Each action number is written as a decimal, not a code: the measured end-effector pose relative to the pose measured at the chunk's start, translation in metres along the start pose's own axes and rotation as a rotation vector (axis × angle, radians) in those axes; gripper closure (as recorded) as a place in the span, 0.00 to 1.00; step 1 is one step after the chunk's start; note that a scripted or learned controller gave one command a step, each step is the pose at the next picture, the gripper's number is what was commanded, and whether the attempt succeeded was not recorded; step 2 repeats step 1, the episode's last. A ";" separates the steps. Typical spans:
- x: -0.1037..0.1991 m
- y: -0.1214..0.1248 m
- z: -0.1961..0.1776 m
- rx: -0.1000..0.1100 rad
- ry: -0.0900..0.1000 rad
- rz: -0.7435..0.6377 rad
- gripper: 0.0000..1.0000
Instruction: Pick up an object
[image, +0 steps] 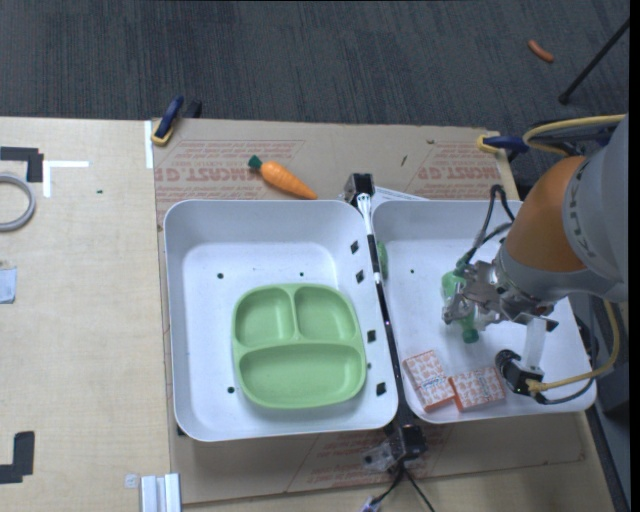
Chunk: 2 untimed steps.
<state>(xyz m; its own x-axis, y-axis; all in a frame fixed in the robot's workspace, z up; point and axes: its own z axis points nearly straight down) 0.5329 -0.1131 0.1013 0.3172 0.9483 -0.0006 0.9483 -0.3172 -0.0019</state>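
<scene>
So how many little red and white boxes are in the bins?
2. Both lie in the right bin, near its front edge: one box beside the other box. The arm might hide more.

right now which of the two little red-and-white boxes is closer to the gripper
The right-hand box, by the right bin's front wall, below the gripper. The other box lies to its left, farther off.

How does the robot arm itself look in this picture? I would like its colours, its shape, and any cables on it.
The arm is a thick, rounded grey body with a wide orange band above the wrist. Below it sits a metallic gripper with some green parts near its tip. Thin dark cables loop beside the wrist, and a yellow cable curves under it to a black connector. Another yellow cable arcs over the arm's top.
</scene>
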 end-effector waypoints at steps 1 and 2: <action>0.033 -0.001 -0.113 -0.002 0.000 0.146 1.00; 0.033 -0.001 -0.113 -0.002 0.000 0.146 1.00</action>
